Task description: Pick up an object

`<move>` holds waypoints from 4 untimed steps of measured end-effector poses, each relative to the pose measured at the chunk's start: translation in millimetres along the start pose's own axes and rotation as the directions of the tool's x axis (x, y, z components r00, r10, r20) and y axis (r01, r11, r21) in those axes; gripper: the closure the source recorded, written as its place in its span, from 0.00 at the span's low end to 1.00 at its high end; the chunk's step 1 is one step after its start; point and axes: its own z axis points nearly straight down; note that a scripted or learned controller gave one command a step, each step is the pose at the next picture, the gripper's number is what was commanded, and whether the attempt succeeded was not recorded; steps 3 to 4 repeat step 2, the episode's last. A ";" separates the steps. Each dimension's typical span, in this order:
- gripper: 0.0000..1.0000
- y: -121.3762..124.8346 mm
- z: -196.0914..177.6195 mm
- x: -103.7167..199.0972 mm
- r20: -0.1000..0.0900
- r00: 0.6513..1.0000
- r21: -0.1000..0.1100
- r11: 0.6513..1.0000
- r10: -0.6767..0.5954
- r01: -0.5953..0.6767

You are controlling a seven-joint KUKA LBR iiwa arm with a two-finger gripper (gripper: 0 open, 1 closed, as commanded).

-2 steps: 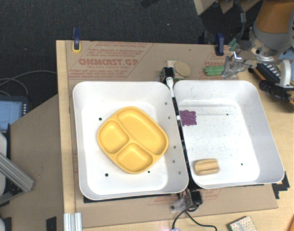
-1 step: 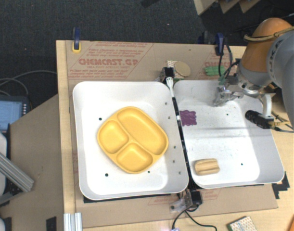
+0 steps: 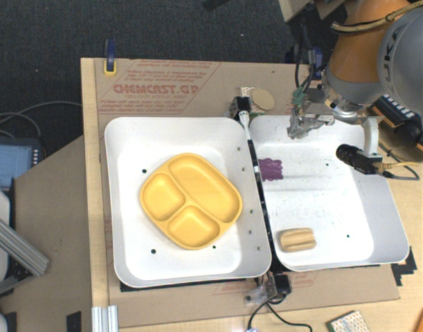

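We see the claw (image 3: 302, 126) at the right bin's (image 3: 377, 213) twelve o'clock edge (whether open, we cannot tell). The tan bun (image 3: 296, 239) lies well apart at six o'clock, the purple piece (image 3: 270, 169) nearer, at seven.

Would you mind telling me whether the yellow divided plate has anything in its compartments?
Empty. All three compartments of the yellow divided plate, lying flat in the left bin, show bare yellow plastic.
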 end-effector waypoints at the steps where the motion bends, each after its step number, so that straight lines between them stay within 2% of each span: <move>1: 1.00 12.5 112.3 -27.0 0.003 1.000 0.011 1.000 0.009 -0.009; 2: 1.00 30.0 30.7 -127.5 0.012 1.000 -0.005 1.000 0.015 -0.015; 4: 1.00 30.0 30.7 -127.5 0.012 1.000 -0.005 1.000 0.015 -0.015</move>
